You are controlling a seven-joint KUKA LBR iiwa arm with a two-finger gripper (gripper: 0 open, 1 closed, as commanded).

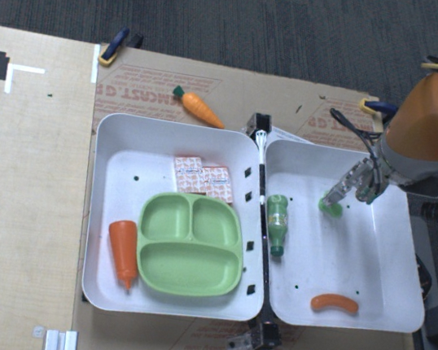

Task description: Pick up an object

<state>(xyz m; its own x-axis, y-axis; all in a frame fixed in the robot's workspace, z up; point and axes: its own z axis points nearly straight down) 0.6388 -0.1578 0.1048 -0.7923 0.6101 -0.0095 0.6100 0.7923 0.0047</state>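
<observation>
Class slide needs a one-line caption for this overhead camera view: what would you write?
Grey arm's two-finger gripper lowered into the right white bin, near a green plastic bottle and an orange sausage-shaped toy.

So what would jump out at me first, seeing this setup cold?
Probably the big green plate in the left bin, with an orange bottle beside it. Next, the arm's orange band at the right, its hand low over the right bin, where a green bottle and a sausage lie.
</observation>
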